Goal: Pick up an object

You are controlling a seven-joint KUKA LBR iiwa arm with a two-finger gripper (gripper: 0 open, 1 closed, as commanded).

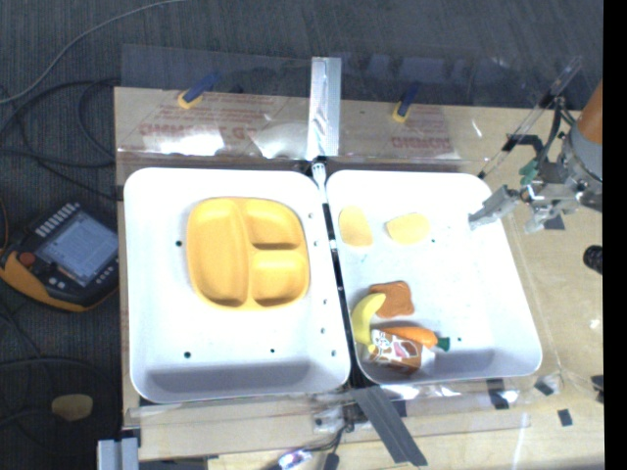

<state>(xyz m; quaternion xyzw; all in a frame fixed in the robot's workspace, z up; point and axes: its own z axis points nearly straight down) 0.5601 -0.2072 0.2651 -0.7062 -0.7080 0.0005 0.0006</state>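
The right bin (490, 292) holds two pale yellow pieces (355, 228) (408, 227) near its back. A brown slice (394, 298), a yellow banana (364, 319), an orange carrot (419, 336) and a printed packet (395, 353) are bunched at its front. My gripper (516, 213) hangs over the right bin's far right rim, well to the right of the yellow pieces. Its two fingers (485, 213) stand apart, open, with nothing between them.
A yellow divided tray (247, 251) lies in the left bin (157, 341). A metal divider (329, 262) runs between the bins. Cables and a bracket (534, 155) sit beside the wrist at the right. A handheld pendant (59, 253) rests on the floor at the left.
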